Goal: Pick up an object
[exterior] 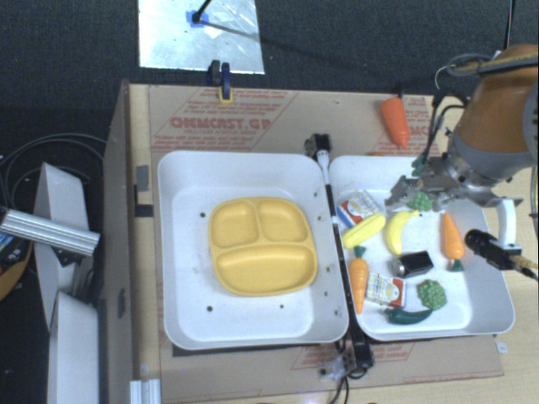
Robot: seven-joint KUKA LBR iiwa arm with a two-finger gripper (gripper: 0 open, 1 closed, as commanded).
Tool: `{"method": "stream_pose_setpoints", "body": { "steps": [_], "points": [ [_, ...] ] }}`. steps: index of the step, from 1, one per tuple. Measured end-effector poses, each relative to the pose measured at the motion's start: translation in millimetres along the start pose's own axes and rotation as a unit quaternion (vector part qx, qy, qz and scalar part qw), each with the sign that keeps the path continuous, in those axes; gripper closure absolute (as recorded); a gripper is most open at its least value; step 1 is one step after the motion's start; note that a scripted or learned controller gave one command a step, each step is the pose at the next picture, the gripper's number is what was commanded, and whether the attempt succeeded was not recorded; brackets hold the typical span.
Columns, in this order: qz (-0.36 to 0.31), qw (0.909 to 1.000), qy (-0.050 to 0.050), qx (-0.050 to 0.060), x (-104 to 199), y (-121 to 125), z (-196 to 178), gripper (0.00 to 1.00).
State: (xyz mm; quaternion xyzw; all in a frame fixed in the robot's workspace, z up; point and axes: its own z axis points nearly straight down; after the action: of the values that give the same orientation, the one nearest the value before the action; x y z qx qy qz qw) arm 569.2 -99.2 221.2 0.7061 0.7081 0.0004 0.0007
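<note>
The right bin holds several toy foods. Two yellow bananas lie near its middle. An orange carrot is to their right and another carrot lies by the left wall. A black block, a green broccoli, a dark green pepper and two printed packets are also there. My gripper hangs over the bin's upper part, just above the right banana, with something greenish at its tip.
The left bin holds a yellow divided plate. A third orange carrot lies on the cardboard behind the right bin. A black clip sits where the bins meet. The arm's orange band stands over the right bin's far corner.
</note>
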Motion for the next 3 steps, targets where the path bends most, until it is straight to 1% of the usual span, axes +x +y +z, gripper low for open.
{"method": "stream_pose_setpoints", "body": {
  "steps": [1, 2, 3],
  "points": [
    [0.001, 1.0000, 0.000, 0.002, -26, -1, 94, 0.00],
    [0.001, 1.0000, 0.000, 0.000, -48, -13, 137, 0.00],
    [0.004, 0.9999, 0.000, 0.013, -71, 85, 134, 0.00]
  ]
}}
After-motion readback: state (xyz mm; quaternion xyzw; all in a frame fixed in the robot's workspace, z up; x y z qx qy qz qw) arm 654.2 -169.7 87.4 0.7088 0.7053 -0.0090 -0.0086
